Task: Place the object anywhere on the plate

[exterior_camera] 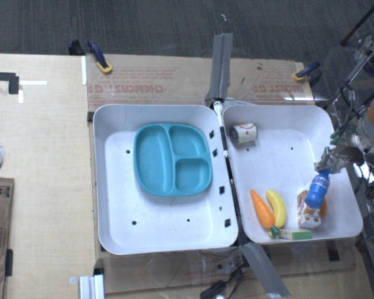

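A blue sectioned plate (172, 159) is seen lying flat in the left bin (112, 229), toward the middle and far part of it, with one long compartment on its left and two smaller ones on its right. Nothing is seen resting on the plate.

The right bin (287, 136) is set just beside the left one, the two rims touching along the middle of the surface (37, 142). Near the far left corner of the right bin a small white cylinder with a brown end (243, 133) is seen lying on its side. Along the near wall an orange carrot (262, 208) and a yellow banana (276, 207) are laid side by side, touching or nearly so, with a pale green and white stick-shaped item (294, 234) lying flat just near of them. To their right a small white and orange carton (308, 210) is found, and a blue bottle (317, 189) is tilted against or over it, its cap end pointing toward the far right.

The end effector (329, 161) is seen at the right side of the right bin, directly above the cap end of the blue bottle and very close to it. Whether it is open, closed or gripping the bottle cannot be told from this view, as contact cannot be made out. The arm behind it is cut off by the right edge.

Blue and yellow clamps (98, 56) are seen at the far corners of the brown board under the bins.
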You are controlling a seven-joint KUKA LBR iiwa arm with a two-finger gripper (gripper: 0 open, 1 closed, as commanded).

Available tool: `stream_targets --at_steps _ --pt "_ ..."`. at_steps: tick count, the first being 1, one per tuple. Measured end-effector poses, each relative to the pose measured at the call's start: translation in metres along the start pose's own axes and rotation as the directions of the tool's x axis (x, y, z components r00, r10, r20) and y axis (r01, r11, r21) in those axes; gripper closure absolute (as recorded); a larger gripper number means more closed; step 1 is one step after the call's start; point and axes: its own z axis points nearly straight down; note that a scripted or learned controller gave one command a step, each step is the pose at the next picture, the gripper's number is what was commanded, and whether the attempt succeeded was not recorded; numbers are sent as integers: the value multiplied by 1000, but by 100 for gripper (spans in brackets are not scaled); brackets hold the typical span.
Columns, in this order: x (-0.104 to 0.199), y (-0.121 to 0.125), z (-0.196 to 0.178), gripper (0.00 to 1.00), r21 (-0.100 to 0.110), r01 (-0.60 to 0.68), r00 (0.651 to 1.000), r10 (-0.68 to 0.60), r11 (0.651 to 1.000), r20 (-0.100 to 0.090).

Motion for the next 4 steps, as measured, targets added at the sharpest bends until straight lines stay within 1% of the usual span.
stream_targets --at_steps 1,2,3,4 --pt "93 -59 -55 100 1 -56 998 56 998 -1" --pt "189 -57 -56 100 0 -14 1000 14 1000 0" --pt "278 -19 -13 100 2 -54 999 54 999 1" --pt "350 -40 -47 100 0 269 963 -269 963 1"
